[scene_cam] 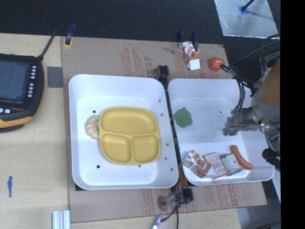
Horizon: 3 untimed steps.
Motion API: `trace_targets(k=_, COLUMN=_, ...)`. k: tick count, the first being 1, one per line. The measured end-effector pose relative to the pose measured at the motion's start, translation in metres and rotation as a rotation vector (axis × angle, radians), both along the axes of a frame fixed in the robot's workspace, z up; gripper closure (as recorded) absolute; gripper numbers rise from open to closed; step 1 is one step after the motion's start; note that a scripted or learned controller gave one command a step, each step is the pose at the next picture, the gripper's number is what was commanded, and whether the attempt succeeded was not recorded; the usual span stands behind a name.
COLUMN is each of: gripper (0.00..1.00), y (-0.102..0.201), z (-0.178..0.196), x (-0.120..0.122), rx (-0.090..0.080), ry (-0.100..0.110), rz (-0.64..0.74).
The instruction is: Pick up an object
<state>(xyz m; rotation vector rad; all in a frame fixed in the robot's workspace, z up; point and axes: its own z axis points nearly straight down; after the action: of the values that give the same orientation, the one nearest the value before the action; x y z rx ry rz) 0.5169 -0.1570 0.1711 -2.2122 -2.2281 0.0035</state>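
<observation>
The right bin [209, 92] holds a green lump [183, 117] near its left wall. Along its front edge lie small printed cartons [198, 163], a second carton [222, 164] and an orange-red sausage [240, 157]. My gripper [234, 127] hangs low at the right side of this bin, above the bin floor, just behind the sausage and right of the green lump. Nothing shows between its fingers. The left bin [81, 94] carries a yellow divided plate [129, 134] with a pale bread-like piece [91, 126] at its left rim.
Behind the right bin, on the cardboard, stand a small red-and-white carton [189, 55] and a red ball [216, 63]. A tablet-like pendant [19, 89] lies at the far left. Cables run along the right bin's right side.
</observation>
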Motion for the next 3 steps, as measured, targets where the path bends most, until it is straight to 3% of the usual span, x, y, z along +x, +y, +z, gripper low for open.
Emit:
trace_targets(k=1, gripper=0.0, y=0.0, z=0.0, x=0.0, rx=0.0, ry=0.0, rz=-0.001)
trace_targets(k=2, gripper=0.0, y=-0.033, z=-0.07, x=-0.019, rx=0.0, ry=0.002, rz=-0.002)
trace_targets(k=3, gripper=1.0, y=-0.034, z=-0.06, x=-0.019, rx=-0.001, ry=0.003, rz=0.003)
